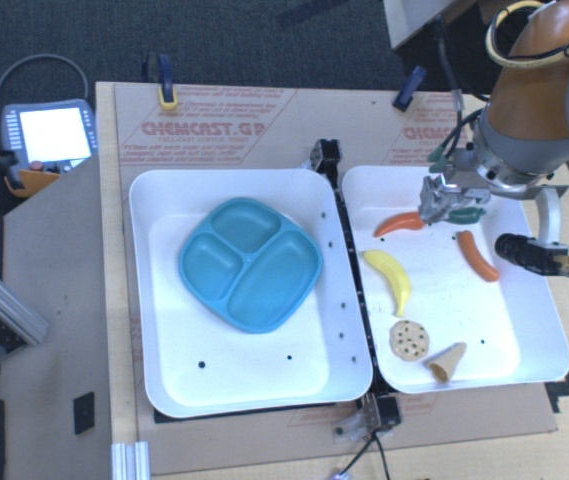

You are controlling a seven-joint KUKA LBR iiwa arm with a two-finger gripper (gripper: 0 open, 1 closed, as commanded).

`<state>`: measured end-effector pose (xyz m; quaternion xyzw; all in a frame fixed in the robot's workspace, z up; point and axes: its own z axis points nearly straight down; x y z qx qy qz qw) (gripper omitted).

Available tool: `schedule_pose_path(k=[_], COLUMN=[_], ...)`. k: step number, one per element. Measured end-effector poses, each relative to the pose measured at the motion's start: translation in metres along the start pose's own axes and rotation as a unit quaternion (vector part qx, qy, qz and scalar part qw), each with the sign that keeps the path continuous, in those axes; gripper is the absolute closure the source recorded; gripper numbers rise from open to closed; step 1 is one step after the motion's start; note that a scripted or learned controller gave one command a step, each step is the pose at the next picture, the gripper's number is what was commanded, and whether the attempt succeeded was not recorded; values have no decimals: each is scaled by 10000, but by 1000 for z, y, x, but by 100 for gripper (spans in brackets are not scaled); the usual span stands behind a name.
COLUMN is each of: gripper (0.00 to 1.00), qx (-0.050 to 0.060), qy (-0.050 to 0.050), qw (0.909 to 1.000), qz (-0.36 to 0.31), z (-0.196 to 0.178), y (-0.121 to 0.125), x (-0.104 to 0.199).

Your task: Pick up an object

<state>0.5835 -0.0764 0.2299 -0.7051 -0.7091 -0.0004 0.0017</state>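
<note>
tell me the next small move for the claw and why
Probably a short descent straight down. The claw sits over the right end of the orange chili pepper in the right bin, nearer than the sausage or banana. Whether it touches the pepper is unclear.

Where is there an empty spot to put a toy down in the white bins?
The left bin has bare floor along its near edge and its left side, around the blue divided plate. In the right bin, there is room between the hot dog and the ice cream cone. It's crowded by the gripper, chili pepper, banana and cookie.
</note>
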Motion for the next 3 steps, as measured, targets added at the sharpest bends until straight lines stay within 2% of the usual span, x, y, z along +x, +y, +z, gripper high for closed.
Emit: schedule_pose_path(k=[1, 2, 3], gripper=[100, 100, 100], qx=[14, 10, 17], qy=[-1, -2, -3], qw=[10000, 10000, 10000], qz=[1, 0, -5], z=[11, -1, 12], y=[-13, -34, -49], x=[57, 106, 165])
